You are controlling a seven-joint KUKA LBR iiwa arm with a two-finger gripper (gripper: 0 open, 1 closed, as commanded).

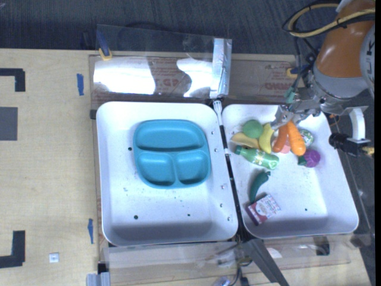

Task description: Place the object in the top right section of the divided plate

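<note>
So my gripper is down over the back part of the right bin, right above the pile of toy food, and honestly I can't tell whether it's got anything or how it's set, the metal bits are just a blur over the carrots. Under it there are two orange carrots lying side by side, touching a yellow banana-ish piece and a green round thing to their left. A green bottle lies just in front of that cluster, a purple piece sits just right of the carrots, and a dark green pepper-looking thing is nearer the front with a small red packet beside it. The blue divided plate is over in the left bin, sitting in the middle on its own, well apart from all the food.
</note>
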